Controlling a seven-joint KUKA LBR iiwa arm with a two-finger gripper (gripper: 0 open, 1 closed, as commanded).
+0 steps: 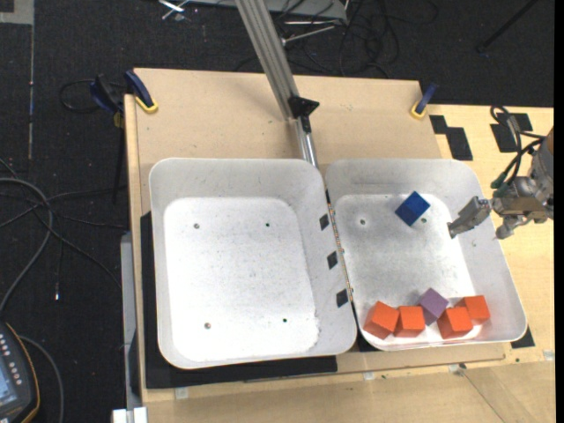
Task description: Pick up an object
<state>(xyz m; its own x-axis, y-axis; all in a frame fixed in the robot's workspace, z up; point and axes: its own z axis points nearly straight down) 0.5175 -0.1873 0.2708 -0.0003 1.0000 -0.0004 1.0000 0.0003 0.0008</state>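
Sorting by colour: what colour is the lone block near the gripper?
Blue block, clearest in the camera view.

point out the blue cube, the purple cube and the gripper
small blue cube (pixel 412 208), camera view, middle of its top face
small purple cube (pixel 434 303), camera view, its top face
grey two-finger gripper (pixel 485 219), camera view, midway between fingertips

Tan wooden bench (pixel 220 122), two white bins side by side, left bin (pixel 233 258), right bin (pixel 388 179)

two yellow-tipped clamps (pixel 141 95) (pixel 423 101) grip the wooden bench (pixel 229 117), a metal pole (pixel 269 47) slanting across.
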